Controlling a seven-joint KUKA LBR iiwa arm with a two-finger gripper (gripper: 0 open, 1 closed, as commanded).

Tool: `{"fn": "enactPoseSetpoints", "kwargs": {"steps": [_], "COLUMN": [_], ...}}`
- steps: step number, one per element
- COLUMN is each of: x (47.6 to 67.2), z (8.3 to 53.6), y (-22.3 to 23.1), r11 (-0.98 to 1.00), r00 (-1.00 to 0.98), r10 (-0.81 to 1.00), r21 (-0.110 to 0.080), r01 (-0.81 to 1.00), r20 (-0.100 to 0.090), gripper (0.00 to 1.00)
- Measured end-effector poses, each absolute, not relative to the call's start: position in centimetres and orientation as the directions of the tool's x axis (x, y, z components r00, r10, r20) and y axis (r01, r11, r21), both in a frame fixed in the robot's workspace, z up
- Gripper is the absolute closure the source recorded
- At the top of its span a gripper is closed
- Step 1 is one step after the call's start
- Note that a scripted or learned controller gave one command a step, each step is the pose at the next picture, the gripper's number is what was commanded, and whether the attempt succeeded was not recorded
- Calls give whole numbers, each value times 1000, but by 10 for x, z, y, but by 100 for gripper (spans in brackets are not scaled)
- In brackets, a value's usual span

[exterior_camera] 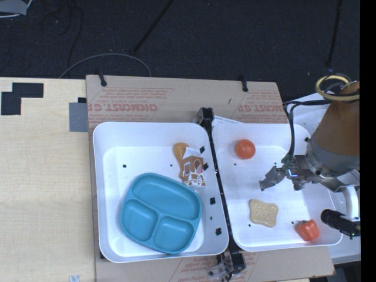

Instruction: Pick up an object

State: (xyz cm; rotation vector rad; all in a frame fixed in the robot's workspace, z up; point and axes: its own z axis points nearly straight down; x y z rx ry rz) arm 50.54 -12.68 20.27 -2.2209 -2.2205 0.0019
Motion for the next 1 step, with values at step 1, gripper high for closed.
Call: {"fn": "enactPoseSetpoints", "kwargs": {"steps": [1], "x": [511], "z": [156], "y": [-131], "r11": [-1], "r00": [1], "r10": [1000], "r21": [-7], "r01": [1000], "r20": [2], "gripper": [0]}}
